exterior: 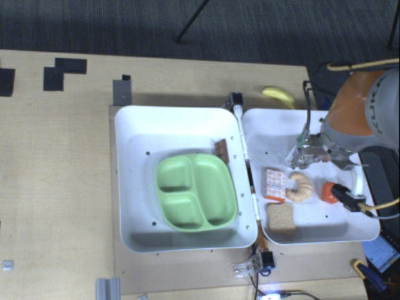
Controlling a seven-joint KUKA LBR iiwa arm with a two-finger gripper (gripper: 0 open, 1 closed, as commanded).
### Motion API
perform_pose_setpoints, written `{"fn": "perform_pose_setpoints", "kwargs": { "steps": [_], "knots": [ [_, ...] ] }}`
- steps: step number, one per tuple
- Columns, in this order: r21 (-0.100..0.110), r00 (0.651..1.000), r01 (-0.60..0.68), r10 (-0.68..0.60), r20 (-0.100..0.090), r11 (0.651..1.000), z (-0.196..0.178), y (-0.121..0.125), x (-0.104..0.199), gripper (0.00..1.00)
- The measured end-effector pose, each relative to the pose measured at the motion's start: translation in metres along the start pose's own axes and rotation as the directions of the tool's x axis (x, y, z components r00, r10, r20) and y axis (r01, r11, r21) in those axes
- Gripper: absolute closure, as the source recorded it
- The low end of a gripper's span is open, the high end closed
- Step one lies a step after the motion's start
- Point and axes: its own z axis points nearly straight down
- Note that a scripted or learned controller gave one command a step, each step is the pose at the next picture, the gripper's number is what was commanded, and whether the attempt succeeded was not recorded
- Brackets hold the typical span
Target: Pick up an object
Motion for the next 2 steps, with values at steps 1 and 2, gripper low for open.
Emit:
{"fn": "perform_pose_setpoints", "kwargs": {
  "steps": [1, 2],
  "knots": [
    [0.007, 1.000, -0.001, 0.001, 0.001, 1.000, -0.0151, 0.0371, -0.0691, 1.00],
    [0.008, 1.000, -0.001, 0.001, -0.001, 1.000, -0.0148, 0.0371, -0.0682, 0.00]
  ]
}}
